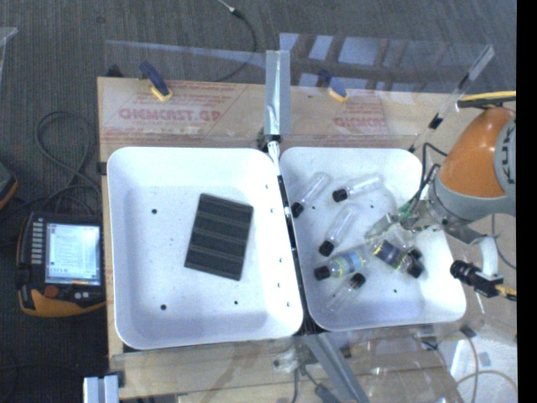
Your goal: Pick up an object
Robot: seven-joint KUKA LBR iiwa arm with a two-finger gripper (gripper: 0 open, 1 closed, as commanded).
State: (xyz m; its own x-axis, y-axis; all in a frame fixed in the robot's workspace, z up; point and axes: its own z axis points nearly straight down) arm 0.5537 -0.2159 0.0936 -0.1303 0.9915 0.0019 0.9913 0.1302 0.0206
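Note:
A black ribbed rectangular pad (219, 236) lies flat in the left bin (134, 183). Several small clear bottles with black caps are scattered in the right bin (436, 300): one near the divider (312, 191), one further back (361, 188), one in the middle (339, 228), and one with a blue label (344, 266). A darker bottle (394, 254) lies toward the right side. My gripper (401, 222) hangs low over the right bin's right half, just above that darker bottle, below the orange wrist band (474, 162).
A divider wall (289, 225) separates the two bins. A clear panel and taped post (275, 91) stand behind them. A teach pendant (63, 263) lies on the floor at the left. Cables and a black connector (470, 274) hang by the right bin's edge.

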